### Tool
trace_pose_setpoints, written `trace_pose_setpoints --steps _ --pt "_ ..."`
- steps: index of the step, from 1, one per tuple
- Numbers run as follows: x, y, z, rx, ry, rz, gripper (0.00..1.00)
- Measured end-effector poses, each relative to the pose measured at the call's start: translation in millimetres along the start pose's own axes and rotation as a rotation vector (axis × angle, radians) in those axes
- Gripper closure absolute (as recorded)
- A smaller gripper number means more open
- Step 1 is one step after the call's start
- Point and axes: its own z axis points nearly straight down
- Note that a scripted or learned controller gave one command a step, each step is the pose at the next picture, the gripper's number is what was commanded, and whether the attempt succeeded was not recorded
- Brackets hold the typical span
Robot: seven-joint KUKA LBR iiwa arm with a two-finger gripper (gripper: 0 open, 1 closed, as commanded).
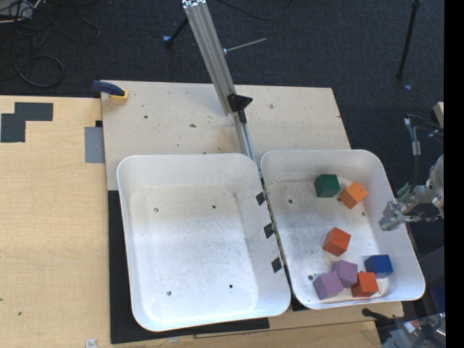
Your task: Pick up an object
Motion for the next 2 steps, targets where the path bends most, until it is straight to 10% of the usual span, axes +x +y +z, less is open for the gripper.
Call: trace_pose_setpoints --steps 2 --pt "51 13 -29 0.003 0.004 -0.004 1.00"
